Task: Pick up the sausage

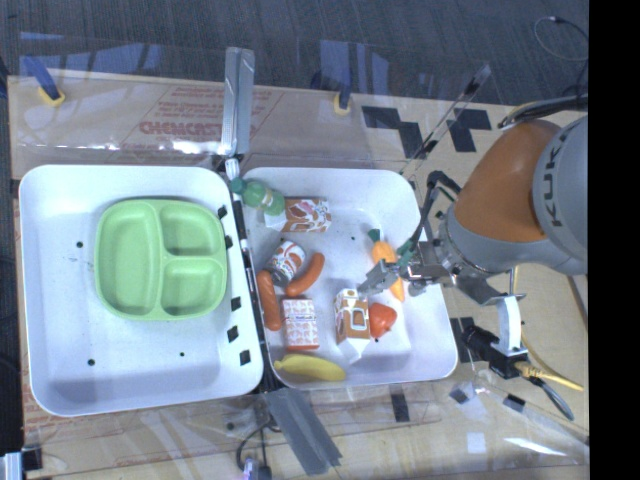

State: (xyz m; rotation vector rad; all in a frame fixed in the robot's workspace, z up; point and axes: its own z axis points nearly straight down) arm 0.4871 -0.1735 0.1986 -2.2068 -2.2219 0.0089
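- We judge the step as the approach: the sausage (306,272) lies slanted near the middle of the right bin (330,180), touching the small can (287,259).
- To do it well, we'd come straight down w/ fingers across its short axis, clear of the can and carton (301,324).
- Gripper (385,276) hovers by the bin's right wall, above the carrot (384,253) and the tomato (381,319). Fingers look slightly apart, holding nothing.

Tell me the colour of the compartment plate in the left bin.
Light green plate, seen in the camera view.
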